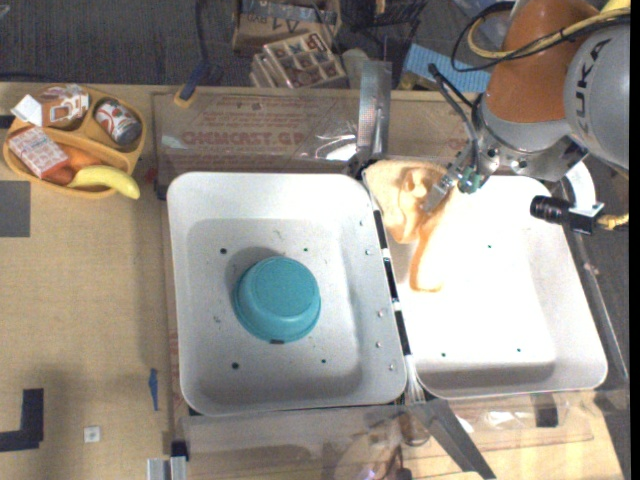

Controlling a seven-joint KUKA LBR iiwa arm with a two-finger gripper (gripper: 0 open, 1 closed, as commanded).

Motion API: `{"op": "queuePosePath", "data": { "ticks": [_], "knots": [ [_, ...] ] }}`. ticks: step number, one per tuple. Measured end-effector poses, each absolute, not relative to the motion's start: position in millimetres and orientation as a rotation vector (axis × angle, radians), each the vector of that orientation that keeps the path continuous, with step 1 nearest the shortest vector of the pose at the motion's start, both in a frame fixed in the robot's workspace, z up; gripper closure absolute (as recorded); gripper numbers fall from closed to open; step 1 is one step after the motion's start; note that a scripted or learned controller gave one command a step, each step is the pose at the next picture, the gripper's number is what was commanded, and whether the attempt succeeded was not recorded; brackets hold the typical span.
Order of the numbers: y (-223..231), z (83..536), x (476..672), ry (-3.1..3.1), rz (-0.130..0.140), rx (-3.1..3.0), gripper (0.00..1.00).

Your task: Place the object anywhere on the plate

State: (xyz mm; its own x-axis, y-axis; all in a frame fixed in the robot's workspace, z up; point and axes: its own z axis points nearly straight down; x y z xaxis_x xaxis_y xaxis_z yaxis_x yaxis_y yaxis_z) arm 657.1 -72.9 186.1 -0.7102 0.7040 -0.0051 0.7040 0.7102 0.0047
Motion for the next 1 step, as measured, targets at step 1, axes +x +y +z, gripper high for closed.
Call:
{"op": "queuePosePath", "data": {
  "ticks": [1],
  "knots": [
    [-76.0, 226.0, 658.1, 2.897, 0.002, 1.200, 1.00]
  ]
}}
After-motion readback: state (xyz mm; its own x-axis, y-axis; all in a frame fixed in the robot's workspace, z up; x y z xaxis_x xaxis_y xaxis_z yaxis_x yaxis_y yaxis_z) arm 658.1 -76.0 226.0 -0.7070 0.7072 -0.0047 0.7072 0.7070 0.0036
